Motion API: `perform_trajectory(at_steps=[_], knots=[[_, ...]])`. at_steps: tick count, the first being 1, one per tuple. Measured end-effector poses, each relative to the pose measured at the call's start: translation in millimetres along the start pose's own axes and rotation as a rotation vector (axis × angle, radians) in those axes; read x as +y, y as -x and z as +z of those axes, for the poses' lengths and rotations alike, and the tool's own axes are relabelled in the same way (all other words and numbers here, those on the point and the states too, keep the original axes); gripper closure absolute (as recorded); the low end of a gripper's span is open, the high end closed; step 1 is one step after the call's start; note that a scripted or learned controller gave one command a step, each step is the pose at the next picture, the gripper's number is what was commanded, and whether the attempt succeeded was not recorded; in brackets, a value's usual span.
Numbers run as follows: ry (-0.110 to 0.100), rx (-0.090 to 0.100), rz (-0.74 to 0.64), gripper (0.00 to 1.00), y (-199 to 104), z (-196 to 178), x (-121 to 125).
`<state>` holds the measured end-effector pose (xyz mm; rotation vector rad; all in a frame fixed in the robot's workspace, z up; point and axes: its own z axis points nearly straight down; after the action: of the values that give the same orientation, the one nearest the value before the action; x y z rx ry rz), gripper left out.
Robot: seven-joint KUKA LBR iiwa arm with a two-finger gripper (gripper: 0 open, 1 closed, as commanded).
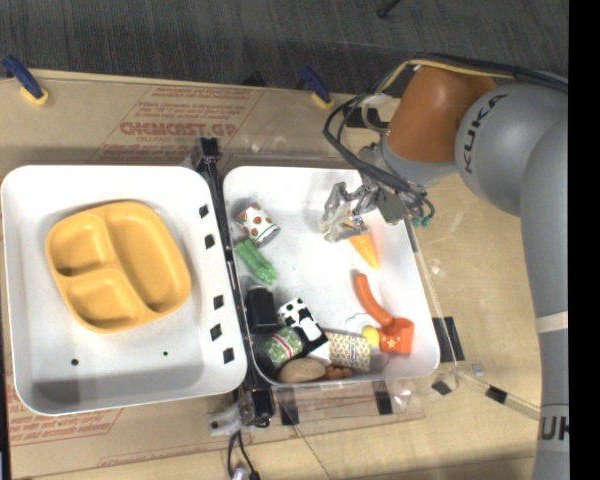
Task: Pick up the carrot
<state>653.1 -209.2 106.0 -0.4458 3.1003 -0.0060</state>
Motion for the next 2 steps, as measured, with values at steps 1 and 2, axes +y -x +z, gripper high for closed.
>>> perform_trajectory(at_steps=[1,2], knots=[[0.000,0.001,0.000,0.00,0,0,0],[-0.003,-0.006,-0.004,1.00,2,-12,0]])
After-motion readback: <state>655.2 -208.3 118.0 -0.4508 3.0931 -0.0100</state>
